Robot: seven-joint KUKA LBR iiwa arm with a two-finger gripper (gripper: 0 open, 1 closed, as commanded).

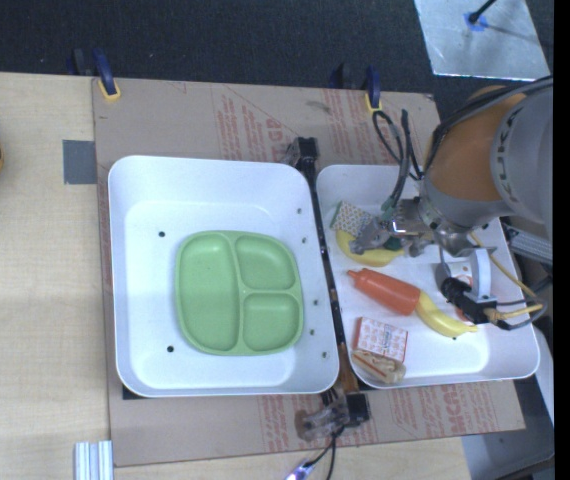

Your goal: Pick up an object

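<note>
In the right-hand shallow white bin (505,368), the pickable items lay loose on the floor as your camera caught them: an orange carrot-shaped plastic toy (387,289) lay at a slant near the middle, a yellow plastic banana (445,319) sat just beside its lower right end, and a small red-and-white printed packet (379,339) rested below it, with a tan object (381,370) tucked against the bin's front wall. A second yellow curved piece (363,250) lay above the carrot, next to a small grey patterned item (353,214) at the bin's upper left. The two-finger gripper (397,230) of your grey arm with the orange band (465,158) hung low over that upper part of the bin, close to the yellow piece; you could not tell from this angle whether its jaws were spread or closed, and nothing showed between them. Black and yellow cables (485,303) trailed from the wrist over the bin's right side. In the left white bin (130,268), a pale green three-compartment plastic plate (238,291) lay flat at the centre.
</note>
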